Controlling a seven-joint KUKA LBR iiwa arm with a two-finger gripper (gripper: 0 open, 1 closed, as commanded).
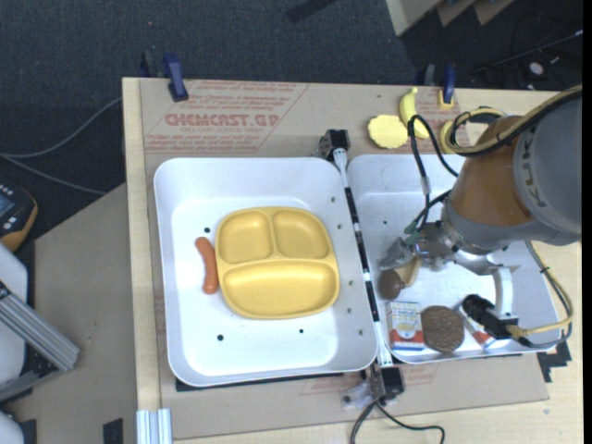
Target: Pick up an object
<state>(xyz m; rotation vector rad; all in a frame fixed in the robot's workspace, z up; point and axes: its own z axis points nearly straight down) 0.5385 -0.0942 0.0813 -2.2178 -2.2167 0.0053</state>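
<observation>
1. Camera view is showing the grey arm with its orange band (490, 192) reaching in from the right over the right white bin (388, 188).
2. Its two-finger gripper (404, 259) is hanging low near that bin's left wall; whether it is open or closed cannot be told.
3. A small brown rounded object (389, 284) is lying just beside the gripper.
4. A yellow three-compartment plastic plate (276, 262) is sitting in the left white bin (185, 202), an orange sausage-shaped toy (208, 265) touching its left edge.
</observation>
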